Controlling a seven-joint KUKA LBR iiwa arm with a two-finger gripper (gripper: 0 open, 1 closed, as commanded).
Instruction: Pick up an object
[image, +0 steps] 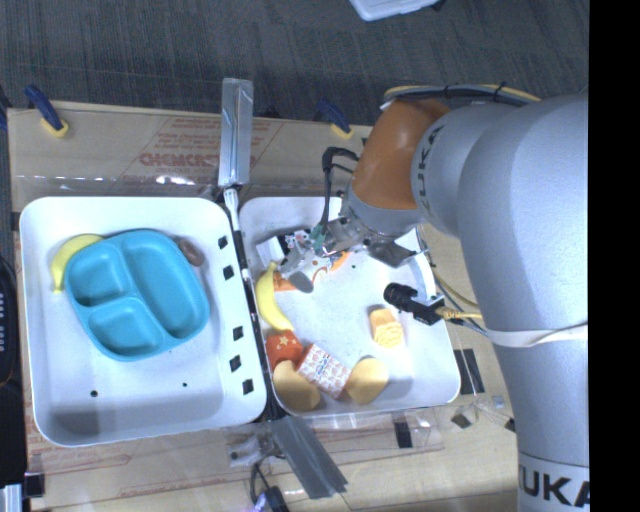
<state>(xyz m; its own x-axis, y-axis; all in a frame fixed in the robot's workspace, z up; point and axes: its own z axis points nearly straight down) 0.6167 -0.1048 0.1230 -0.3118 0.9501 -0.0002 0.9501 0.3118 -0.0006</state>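
A: The gripper (300, 268) is hovering at the right bin's (440, 350) eleven o'clock corner, over the banana (268, 300); whether it's open or closed, I cannot tell.

B: That banana is lying along the nine o'clock wall. I'm guessing light, smooth, a bit slippery; take it across the middle.

A: Any writing?

B: The arm (520, 200) is showing "UKA" at five o'clock. The bench's (120, 140) red print is too faint to read.
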